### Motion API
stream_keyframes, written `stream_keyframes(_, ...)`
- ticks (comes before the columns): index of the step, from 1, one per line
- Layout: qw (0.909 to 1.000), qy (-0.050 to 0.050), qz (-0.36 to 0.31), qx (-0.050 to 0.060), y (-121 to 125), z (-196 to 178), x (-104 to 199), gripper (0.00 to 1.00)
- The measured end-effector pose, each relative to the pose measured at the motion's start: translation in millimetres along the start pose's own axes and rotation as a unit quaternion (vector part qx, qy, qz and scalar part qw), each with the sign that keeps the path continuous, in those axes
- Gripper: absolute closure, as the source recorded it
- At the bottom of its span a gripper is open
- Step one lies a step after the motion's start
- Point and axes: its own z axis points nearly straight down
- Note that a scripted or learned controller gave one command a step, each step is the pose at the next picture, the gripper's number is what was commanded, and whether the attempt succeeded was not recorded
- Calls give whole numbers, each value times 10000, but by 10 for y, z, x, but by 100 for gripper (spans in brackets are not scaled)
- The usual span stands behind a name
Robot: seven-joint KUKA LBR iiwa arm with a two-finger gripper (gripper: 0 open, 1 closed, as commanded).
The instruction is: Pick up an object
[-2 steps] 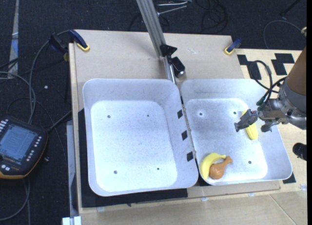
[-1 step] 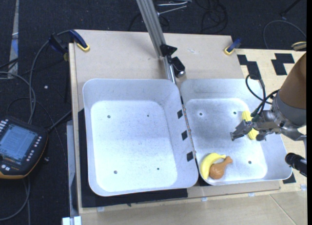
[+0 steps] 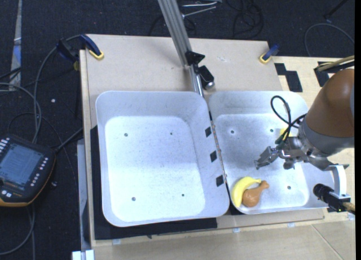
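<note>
Gripper (image 3: 265, 159), fingers apparently parted and holding nothing, hangs at lower right over the right bin (image 3: 242, 106), just above the yellow-and-orange toy (image 3: 250, 190) lying against the bin's near wall.

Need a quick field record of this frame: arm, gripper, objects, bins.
arm: reaches in from the right, over the right bin
gripper: low inside the right bin, pointing left; finger state cannot be told
objects: banana and orange-brown drumstick-shaped item, touching, at the right bin's near-left corner
gripper vs objects: apart, gripper above them in the view; nothing seen between its fingers
left bin: beside the right bin
</note>
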Motion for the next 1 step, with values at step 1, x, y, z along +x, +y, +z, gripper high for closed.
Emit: stream_keyframes(1, 10000, -1, 4, -1, -11, 527, 3, 0)
